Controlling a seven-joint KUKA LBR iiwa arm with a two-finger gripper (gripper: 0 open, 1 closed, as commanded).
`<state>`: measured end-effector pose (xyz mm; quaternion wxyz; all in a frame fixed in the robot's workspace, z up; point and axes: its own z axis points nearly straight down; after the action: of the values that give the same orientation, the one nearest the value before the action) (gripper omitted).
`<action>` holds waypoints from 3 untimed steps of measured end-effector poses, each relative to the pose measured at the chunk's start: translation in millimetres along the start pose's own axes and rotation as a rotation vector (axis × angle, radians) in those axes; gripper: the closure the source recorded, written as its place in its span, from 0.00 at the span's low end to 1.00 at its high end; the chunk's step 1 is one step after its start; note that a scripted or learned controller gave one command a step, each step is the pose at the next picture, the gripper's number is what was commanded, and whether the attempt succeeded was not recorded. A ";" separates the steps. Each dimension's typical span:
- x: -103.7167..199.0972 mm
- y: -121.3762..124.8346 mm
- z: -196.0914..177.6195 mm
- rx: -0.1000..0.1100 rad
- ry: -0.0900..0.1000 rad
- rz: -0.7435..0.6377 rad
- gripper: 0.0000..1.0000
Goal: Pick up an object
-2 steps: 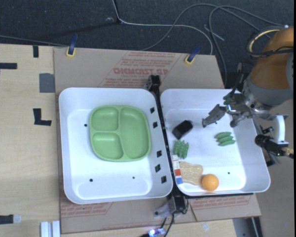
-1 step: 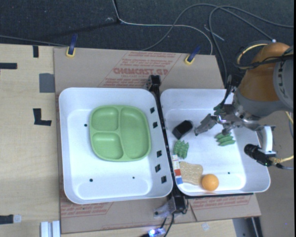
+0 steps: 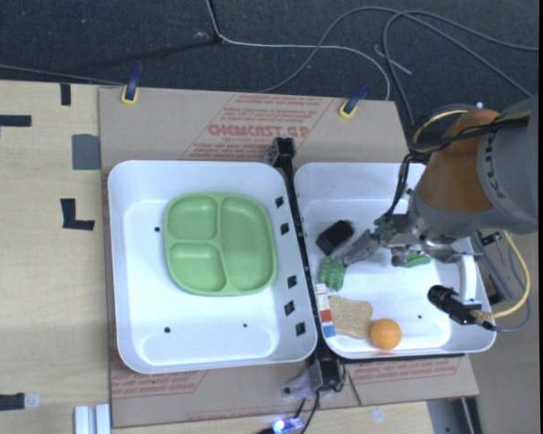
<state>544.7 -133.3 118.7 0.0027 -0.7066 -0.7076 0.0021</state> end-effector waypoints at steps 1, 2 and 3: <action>0.1 1.0 -12.6 -0.003 -0.001 -0.001 1.00; -8.3 5.3 -70.6 -0.011 -0.003 0.001 1.00; -8.2 5.6 -98.2 -0.008 -0.002 0.000 1.00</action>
<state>551.0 -141.6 216.8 -0.0006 -0.7067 -0.7075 -0.0001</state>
